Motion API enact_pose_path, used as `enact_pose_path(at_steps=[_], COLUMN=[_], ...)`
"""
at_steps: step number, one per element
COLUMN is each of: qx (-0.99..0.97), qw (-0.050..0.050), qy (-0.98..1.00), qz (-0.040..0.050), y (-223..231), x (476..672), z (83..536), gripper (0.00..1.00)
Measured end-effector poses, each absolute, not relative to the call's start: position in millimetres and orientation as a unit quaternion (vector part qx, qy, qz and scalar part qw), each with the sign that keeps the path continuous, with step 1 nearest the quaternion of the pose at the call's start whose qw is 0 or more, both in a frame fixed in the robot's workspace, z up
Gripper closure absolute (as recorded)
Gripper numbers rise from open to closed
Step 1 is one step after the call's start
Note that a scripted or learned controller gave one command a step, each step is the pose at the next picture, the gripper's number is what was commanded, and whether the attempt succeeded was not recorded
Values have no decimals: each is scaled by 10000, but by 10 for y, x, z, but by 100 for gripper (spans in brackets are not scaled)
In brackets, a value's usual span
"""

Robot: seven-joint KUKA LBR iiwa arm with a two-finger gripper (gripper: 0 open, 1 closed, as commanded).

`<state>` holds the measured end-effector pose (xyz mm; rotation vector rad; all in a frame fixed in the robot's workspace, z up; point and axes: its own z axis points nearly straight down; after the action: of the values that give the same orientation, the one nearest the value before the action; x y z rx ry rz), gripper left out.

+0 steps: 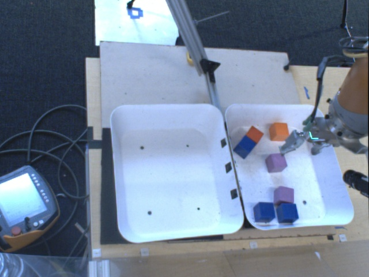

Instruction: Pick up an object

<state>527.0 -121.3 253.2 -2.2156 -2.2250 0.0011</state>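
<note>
You had the arm (353, 105) reaching in from the right, over the right bin (333, 180). Its gripper (304, 146) hung above that bin's upper right part. The two fingers were spread apart. One finger (291, 142) pointed left toward the blocks, and nothing sat between them but bare white bin floor. So you held no block at that moment.

All the blocks you could pick lay in the right bin. An orange block (279, 131) sat near the top, just left of the gripper and apart from the left finger. Just below that fingertip lay a purple block (275, 163), close to it, though you could not tell from above whether they touched. Further left, near the bin's left wall, a second orange block (254, 134) rested against a blue block (244, 148), the two touching corner to side. Along the bottom edge three more were bunched together. A second purple block (283, 194) sat just above two dark blue blocks (264, 212) (287, 213) lying side by side.

The left bin (124, 154) stood beside the right one, their rims meeting along a line of small black clips (228, 167). Behind the bins, a slanted metal pole (185, 25) crossed the pale bench (155, 71). At the lower left, off the bench, your handheld controller (22, 203) lay on the dark floor with its looping cables (55, 131).
</note>
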Motion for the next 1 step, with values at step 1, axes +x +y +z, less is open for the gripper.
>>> enact_pose_path(at_steps=[1], qx=[-7061], qw=[-6], qy=[-7081], qz=[-7], y=[-1215], x=[5277], z=[2547], gripper=[0])
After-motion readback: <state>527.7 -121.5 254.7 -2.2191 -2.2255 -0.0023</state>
